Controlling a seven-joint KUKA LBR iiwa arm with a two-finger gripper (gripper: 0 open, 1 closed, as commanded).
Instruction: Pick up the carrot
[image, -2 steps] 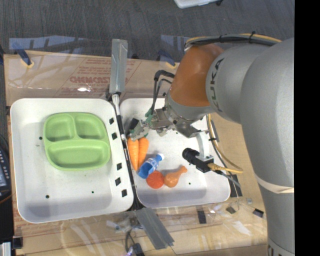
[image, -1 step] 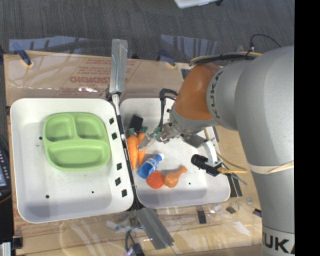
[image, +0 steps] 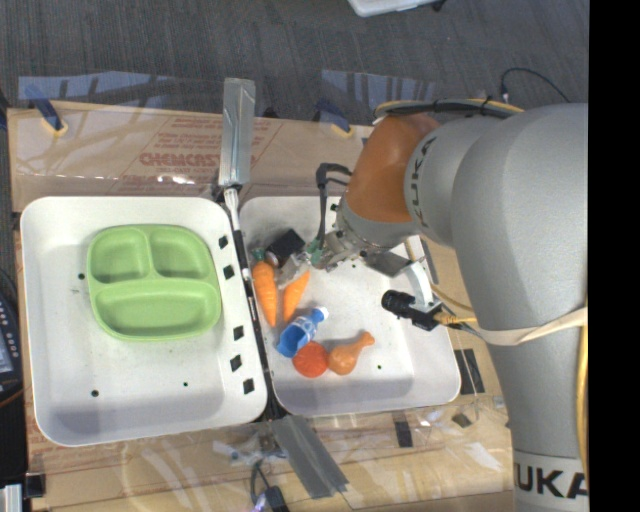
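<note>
Nearest the camera, on the near side of the gripper (image: 316, 254) and well short of it, a red-orange ball (image: 311, 361) and a tan drumstick-shaped toy (image: 350, 352) lie in the right bin (image: 430, 375). A small blue bottle (image: 300, 332) lies just beyond them, touching the ball.

Next comes the carrot (image: 264, 292), lying lengthwise against the divider side of the bin. It is just below the gripper tip and a little towards the left bin (image: 60, 400). A second, shorter orange piece (image: 296, 293) slants beside it, its upper end almost under the gripper, so the two make a narrow V.

The gripper sits low over the top of that V. From this angle it is not possible to tell whether it is open or closed, and nothing can be seen held in it.

To do the grasp well, the gripper should probably close across the carrot's width near its thick upper half. It should stay clear of the shorter piece and of the bin wall, since either could wedge in and spoil the grip.

A black object (image: 285, 243) lies just beside the gripper, on its far left. The arm (image: 500, 220) reaches in from the right, its orange band (image: 385, 180) bent down over the wrist, which pitches steeply into the bin. A green divided plate (image: 152, 280) rests in the left bin, well apart.
</note>
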